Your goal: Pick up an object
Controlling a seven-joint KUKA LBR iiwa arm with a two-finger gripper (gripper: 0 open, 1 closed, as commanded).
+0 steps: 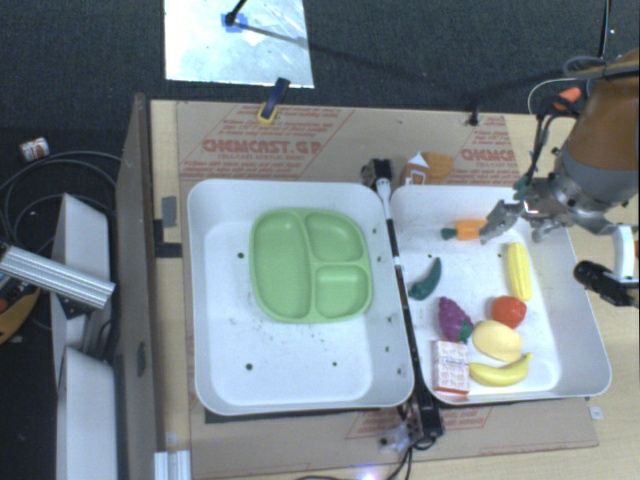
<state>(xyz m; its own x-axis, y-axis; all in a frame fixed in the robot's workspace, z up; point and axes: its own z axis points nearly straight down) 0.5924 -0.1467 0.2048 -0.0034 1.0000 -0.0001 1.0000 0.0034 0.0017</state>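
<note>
In the camera view, the end effector (512, 216) hangs over the upper part of the right bin (590, 368), its two fingers spread apart with nothing between them. One fingertip sits just beside the small orange carrot (466, 231), close enough that I cannot tell whether they touch. The other candidates lie loose on the bin floor: a yellow corn cob (518, 270), a red tomato (508, 311), a lemon (496, 341), a banana (500, 371), purple grapes (454, 318), a dark green pepper (427, 279) and a small printed packet (451, 366). The left bin (220, 368) carries a green divided plate (309, 266). By my reading the pick is not yet made: closing on an object and lifting it both remain.
</note>
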